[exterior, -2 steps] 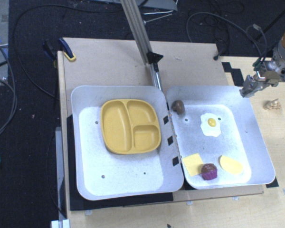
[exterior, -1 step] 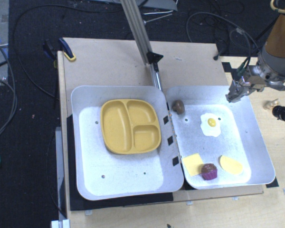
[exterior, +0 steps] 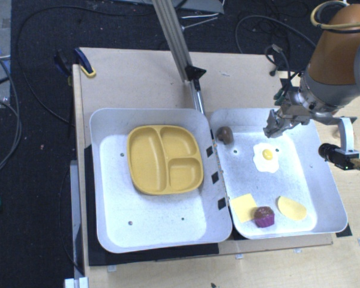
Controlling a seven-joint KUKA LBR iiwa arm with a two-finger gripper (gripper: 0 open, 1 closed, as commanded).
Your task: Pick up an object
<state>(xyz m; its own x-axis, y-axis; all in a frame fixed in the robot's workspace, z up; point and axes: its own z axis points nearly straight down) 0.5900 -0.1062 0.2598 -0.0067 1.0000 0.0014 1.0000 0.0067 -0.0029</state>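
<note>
over the right bin (exterior: 324,179), the claw (exterior: 273,131) hovers above the fried egg (exterior: 267,159); its state can't be told.

Count: two white bins side by side, left bin (exterior: 111,221) and right bin (exterior: 324,203), plus one arm (exterior: 339,47) coming in at upper right of the frame. Left bin has one item, a yellow three-compartment tray (exterior: 165,159). Right bin has five items: one brown lump (exterior: 225,135) at its upper left, one fried egg (exterior: 267,158) mid-bin, and along the lower edge one yellow cheese square (exterior: 243,207), one purple piece (exterior: 264,216) and one yellow oval slice (exterior: 292,208).
</note>
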